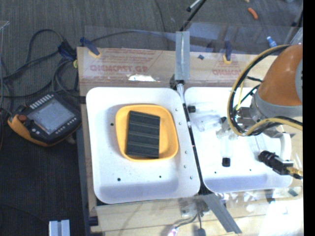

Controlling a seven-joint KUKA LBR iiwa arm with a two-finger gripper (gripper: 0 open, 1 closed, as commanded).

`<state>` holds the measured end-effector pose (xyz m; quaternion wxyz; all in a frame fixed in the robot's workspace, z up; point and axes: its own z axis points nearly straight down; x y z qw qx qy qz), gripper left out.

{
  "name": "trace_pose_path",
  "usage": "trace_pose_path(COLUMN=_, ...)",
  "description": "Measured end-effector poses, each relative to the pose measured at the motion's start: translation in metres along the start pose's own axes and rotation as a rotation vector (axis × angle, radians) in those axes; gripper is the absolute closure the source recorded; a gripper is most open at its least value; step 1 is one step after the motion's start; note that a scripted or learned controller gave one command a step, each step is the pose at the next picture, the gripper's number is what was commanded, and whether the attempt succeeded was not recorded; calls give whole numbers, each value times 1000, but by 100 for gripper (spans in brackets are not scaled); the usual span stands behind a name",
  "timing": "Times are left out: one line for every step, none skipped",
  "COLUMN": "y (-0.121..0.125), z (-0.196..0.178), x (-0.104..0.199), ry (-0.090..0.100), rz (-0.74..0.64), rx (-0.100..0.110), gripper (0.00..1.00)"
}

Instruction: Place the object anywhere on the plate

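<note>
A yellow plate [146, 133] sits in the middle of the left bin [101, 176], and a dark ribbed block [143, 134] lies flat on it, its long side running from twelve to six o'clock. The block covers most of the plate's centre, with a yellow rim showing all around it.

The arm [283, 82] comes in from three o'clock, its orange band high over the right bin [246, 178]. Yellow and black cables [236, 107] loop round the wrist. The gripper [230, 129] hangs over the right bin, at about three o'clock from the plate and well apart from it; it looks pale and blurred against the white floor, and I cannot tell how it is set or whether it has hold of anything.

A small dark piece [226, 161] lies on the right bin's floor toward six o'clock from the gripper. Beyond the bins, at twelve o'clock, stands a cardboard sheet [128, 65] with red print. On the floor at nine o'clock lies a handheld control pad [47, 119] with a grey screen and an orange edge.
</note>
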<state>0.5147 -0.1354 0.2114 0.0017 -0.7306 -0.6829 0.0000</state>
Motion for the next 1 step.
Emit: trace_pose_path(y=0, z=0, x=0, ry=0, rz=0, rx=0, gripper=0)
